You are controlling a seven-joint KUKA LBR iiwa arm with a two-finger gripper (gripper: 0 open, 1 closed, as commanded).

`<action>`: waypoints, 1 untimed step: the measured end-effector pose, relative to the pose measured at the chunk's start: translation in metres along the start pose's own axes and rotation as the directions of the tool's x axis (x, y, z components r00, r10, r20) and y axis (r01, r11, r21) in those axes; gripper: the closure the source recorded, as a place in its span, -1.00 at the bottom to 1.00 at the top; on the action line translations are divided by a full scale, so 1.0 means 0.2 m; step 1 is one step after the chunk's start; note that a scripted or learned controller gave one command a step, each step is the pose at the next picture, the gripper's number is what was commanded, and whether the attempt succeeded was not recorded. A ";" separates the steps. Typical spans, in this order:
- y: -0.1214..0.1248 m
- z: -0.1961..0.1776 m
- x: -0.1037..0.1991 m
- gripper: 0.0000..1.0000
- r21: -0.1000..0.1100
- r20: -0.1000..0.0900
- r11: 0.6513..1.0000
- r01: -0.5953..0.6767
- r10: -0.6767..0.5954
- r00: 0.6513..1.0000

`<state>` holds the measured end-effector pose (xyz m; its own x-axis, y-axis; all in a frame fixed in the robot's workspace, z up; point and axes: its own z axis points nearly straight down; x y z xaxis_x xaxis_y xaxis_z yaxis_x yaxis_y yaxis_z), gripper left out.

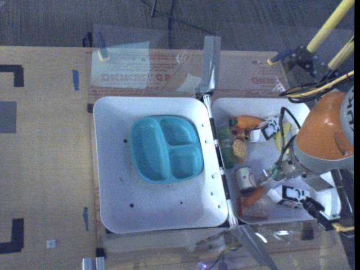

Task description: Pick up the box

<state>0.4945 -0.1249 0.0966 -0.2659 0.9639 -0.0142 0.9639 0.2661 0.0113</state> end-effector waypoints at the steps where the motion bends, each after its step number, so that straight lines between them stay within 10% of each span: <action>1: -0.16 -0.36 -0.37 1.00 0.021 -0.016 0.992 -0.124 0.125 0.992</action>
<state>0.4817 -0.2038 0.1685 -0.1439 0.9896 0.0030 0.9896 0.1439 -0.0081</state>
